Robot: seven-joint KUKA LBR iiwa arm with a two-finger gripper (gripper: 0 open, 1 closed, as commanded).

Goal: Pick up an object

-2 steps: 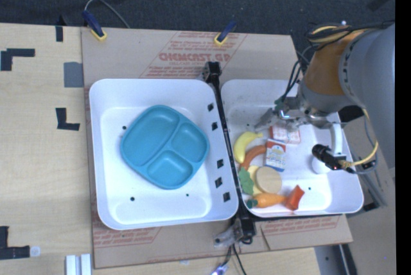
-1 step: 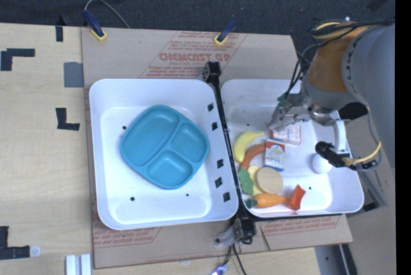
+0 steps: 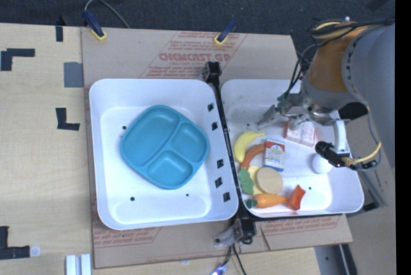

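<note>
Jaws (image 3: 277, 111) are spread wide with nothing between them, hanging over the right bin (image 3: 347, 203) toward its 11 o'clock corner. The toy food sits at that bin's 7 o'clock: a banana (image 3: 243, 144), a small carton (image 3: 274, 155), a round cookie (image 3: 270, 180) and a carrot (image 3: 268, 201). Over in the left bin (image 3: 109, 203) there's a blue divided plate (image 3: 165, 146).

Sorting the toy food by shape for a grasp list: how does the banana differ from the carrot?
The banana is yellow; the carrot is orange with a green end. The banana is short, fat and curved, lying near the right bin's middle by the divider; the carrot is slimmer and straighter, lying along that bin's near wall. Both are toy foods lying flat in the same bin, apart from the blue plate.
</note>
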